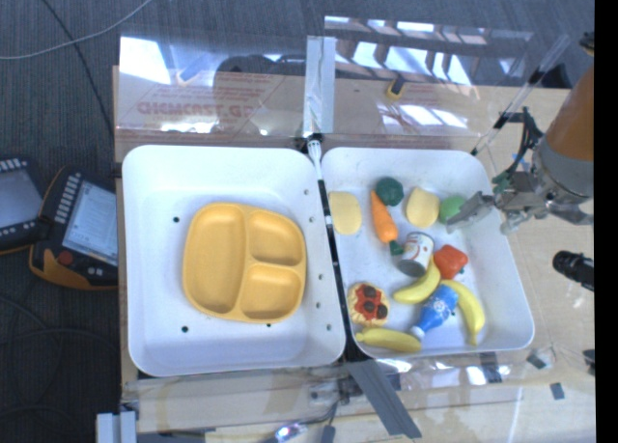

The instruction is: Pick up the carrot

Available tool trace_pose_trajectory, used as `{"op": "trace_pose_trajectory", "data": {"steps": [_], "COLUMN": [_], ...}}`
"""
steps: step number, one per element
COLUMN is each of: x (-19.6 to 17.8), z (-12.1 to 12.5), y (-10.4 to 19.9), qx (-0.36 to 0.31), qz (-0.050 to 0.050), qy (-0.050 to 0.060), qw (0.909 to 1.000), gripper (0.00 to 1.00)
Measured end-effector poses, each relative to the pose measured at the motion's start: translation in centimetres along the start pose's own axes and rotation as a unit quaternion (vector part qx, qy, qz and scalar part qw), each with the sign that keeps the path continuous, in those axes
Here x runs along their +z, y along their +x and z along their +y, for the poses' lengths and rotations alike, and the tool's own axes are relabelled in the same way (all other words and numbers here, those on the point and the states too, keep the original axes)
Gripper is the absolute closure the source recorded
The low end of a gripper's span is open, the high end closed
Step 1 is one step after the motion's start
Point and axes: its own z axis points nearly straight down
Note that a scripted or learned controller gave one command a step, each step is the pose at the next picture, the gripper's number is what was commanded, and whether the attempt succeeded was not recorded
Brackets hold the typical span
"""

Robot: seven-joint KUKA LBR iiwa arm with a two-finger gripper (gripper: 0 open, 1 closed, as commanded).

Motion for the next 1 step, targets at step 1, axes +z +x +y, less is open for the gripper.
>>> {"op": "trace_pose_trajectory", "data": {"steps": [1], "x": [9.96], "z": [4.48], "y": [4.14], "qx": [-0.031], "qz": [-0.001], "qy": [0.001], "qw": [0.9995], "gripper": [0.00]}}
